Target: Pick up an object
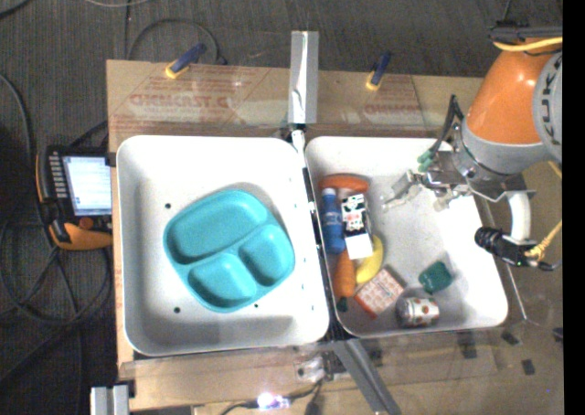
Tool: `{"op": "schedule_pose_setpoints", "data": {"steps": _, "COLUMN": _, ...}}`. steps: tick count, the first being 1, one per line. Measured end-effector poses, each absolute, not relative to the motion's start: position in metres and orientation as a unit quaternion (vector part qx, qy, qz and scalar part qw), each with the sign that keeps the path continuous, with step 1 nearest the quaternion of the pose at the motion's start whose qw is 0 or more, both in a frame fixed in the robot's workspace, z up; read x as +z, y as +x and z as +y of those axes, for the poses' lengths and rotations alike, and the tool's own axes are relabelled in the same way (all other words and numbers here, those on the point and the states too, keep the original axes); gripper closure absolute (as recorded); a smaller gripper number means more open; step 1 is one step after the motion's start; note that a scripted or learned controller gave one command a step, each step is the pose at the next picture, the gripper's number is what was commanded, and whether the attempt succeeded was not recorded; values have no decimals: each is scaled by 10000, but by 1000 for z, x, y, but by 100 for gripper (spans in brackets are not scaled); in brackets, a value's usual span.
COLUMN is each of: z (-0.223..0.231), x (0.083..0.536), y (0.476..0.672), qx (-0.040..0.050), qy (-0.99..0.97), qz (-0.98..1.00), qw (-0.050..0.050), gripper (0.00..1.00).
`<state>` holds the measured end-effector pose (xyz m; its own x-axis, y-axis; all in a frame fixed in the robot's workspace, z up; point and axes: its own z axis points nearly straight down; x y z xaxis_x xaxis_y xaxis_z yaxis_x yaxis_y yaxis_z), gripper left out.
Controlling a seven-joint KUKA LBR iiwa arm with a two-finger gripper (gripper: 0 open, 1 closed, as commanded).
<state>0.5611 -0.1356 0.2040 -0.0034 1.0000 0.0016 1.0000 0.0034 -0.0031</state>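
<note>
**One arm over the right bin, nothing picked yet**

Camera view: approach step, by my read. The grey two-finger gripper (411, 186) hangs over the upper part of the right-hand shallow white bin (494, 313), over bare floor. Fingers look spread partway, nothing between them.

Candidates all sit in the same bin, from 6 to 9 o'clock of the gripper:
- blue-and-white bottle (333, 221) along the left wall, at 8 o'clock
- yellow banana-shaped piece (370, 260) at 7 o'clock
- small red-and-white checked box (378, 292) below it
- silver can lying on its side (419, 311) at 6 o'clock
- small dark green block (436, 276) at 5 to 6 o'clock, apart from the rest

Next move, as I judge it: pick one target, shift toward 6 o'clock, descend, close. Green block is the least crowded.

Left-hand white bin (137, 313) holds a turquoise three-compartment plastic tray (228, 249), well apart at 9 o'clock.
</note>
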Motion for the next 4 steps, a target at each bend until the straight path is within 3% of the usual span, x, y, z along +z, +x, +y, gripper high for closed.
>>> {"op": "schedule_pose_setpoints", "data": {"steps": 1, "z": -166, "x": 198, "y": 562, "qx": 1, "qy": -7091, "qz": -7051, "qw": 12, "gripper": 0}}
{"op": "schedule_pose_setpoints", "data": {"steps": 2, "z": -145, "x": 91, "y": 558, "qx": -25, "qy": -6827, "qz": -7306, "qw": -70, "gripper": 0}}
{"op": "schedule_pose_setpoints", "data": {"steps": 3, "z": -143, "x": 101, "y": 559, "qx": -48, "qy": -6824, "qz": -7309, "qw": -61, "gripper": 100}}
{"op": "schedule_pose_setpoints", "data": {"steps": 4, "z": -109, "x": 92, "y": 567, "qx": -24, "qy": -7438, "qz": -6684, "qw": -80, "gripper": 100}}
